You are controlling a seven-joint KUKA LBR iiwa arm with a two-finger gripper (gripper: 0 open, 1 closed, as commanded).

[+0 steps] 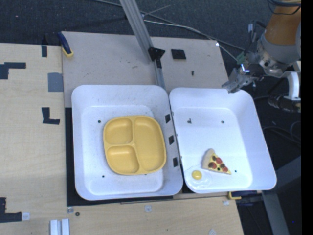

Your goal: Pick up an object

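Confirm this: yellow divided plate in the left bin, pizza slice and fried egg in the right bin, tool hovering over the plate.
Not quite. The camera view shows the tool at the right bin's far right corner, away from the yellow divided plate. Pizza slice and fried egg placements are right.

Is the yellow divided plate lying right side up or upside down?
Right side up: the yellow divided plate shows its three hollow compartments, lying flat in the left bin.
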